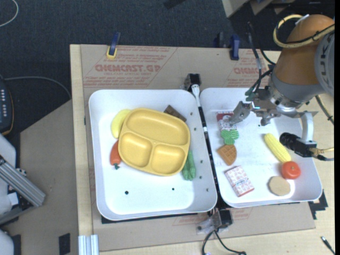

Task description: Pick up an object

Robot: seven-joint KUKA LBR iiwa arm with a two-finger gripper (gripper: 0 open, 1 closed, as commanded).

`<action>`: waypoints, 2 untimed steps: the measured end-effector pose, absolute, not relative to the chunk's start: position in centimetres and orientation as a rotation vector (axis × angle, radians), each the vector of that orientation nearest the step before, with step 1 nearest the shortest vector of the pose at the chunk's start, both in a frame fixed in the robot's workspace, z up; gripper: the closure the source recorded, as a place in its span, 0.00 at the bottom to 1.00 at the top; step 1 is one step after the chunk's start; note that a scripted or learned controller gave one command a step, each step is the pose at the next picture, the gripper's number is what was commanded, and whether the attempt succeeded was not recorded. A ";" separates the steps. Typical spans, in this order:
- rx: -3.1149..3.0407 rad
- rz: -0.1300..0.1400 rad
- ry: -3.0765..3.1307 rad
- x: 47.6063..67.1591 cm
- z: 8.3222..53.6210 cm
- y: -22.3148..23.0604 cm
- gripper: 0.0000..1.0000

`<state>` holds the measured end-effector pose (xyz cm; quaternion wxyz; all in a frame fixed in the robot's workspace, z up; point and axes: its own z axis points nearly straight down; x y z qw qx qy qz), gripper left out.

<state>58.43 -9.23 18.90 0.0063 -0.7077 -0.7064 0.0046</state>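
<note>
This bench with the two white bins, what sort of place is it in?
Probably a robot test lab: a robot arm reaches over a clamped board, toy food like a corn cob lies in the bins, and cables trail off.

On the brown board under my two bins I read red lettering, "CHEMCAST GP", at about eleven o'clock. A second red print sits at one o'clock, cut off by my arm, unreadable.
</note>
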 end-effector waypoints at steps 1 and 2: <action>-2.220 0.000 -2.221 58.7 19.7 -9.2 0.00; -2.218 0.005 -2.217 58.4 15.3 -9.4 0.00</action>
